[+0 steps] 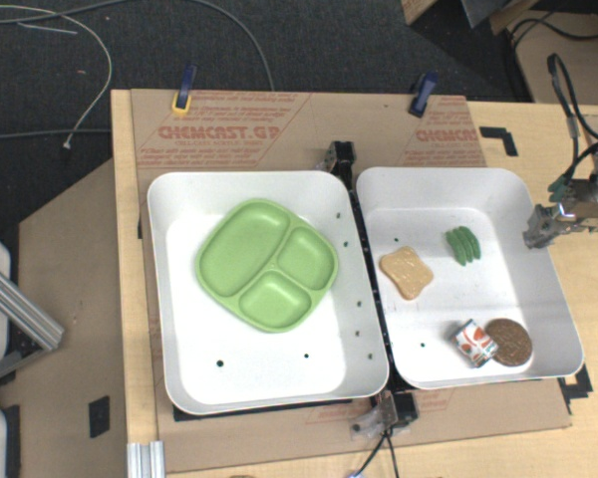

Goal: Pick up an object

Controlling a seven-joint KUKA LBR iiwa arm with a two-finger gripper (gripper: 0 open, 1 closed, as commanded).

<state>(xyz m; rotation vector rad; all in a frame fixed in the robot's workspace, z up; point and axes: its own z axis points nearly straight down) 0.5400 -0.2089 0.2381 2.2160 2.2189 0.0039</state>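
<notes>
The right bin (498, 182) holds several small objects. A tan slice of toast (406, 272) lies near its left wall. A green pea pod (463, 244) rests to the right of the toast, toward the back. At the front right, a small red and white can (474, 343) lies on its side, touching a round brown patty (509, 341). All of these lie loose on the bin floor.
The left bin (179, 347) carries a green three-compartment plate (267, 264). A small metal fixture with cables (560, 217) stands just outside the right bin's right wall. Blue clamps (184, 89) (423, 94) pin the cardboard at the back.
</notes>
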